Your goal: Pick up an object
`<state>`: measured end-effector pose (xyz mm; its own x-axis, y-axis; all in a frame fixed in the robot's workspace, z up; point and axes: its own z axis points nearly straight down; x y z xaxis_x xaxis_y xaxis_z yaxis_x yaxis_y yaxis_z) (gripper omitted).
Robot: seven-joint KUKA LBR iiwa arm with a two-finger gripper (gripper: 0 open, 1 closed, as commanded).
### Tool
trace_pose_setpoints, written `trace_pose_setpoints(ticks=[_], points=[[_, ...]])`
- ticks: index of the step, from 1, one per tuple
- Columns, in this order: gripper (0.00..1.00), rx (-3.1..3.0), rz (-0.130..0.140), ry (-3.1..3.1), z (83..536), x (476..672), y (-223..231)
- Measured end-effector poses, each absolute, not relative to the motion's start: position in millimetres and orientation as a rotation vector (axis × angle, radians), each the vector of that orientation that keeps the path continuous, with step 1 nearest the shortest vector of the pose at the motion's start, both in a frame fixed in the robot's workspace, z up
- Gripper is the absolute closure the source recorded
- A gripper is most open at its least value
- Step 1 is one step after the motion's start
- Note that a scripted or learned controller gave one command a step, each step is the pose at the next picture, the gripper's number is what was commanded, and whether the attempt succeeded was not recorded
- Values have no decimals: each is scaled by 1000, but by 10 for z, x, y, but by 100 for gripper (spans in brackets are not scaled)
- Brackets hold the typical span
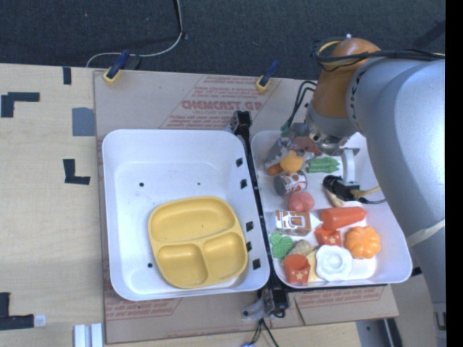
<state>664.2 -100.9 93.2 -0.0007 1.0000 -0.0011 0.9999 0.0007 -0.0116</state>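
My gripper [288, 149] is low over the far end of the right bin [391, 270], reaching in from the right. Right under it lies a yellow-orange round toy [292, 163], with a small orange piece [273, 170] to its left. I cannot see whether anything is gripped. Close by are a green flat piece [322, 166], a small can [291, 183] and a pink lump [301, 202].
The near half of the right bin holds a red pepper [343, 216], an orange pumpkin [362, 242], a white round piece [333, 262], a red cup [296, 269], a green leafy toy [281, 245] and a small carton [293, 223]. In the left bin [123, 165] sits a yellow divided plate [199, 241].
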Motion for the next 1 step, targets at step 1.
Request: trace_pose_setpoints(ticks=[1], points=[[100, -2213, -9, -2231, 1904, 6385, -279]])
